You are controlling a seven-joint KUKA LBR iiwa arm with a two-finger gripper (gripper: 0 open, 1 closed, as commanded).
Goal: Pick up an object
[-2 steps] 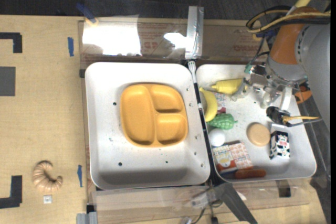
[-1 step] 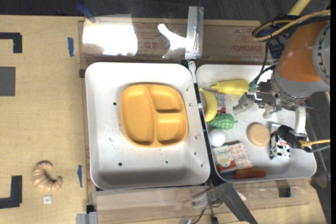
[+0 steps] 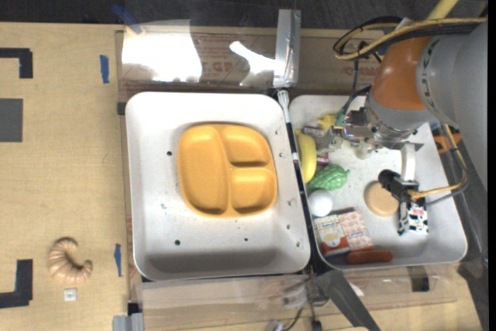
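On the tan bench (image 3: pixel 62 167), two white bins: left bin (image 3: pixel 147 229) holds a yellow tray (image 3: pixel 227 169); pincer (image 3: pixel 353 128) over cluttered right bin (image 3: pixel 446 236), grip state unclear. Dark floor beyond.

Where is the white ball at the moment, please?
The white ball lies in the right bin, near its left wall, just below the green object and above the printed box.

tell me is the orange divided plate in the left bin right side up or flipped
Right side up. The orange divided plate lies flat in the left bin with its three compartments facing up.
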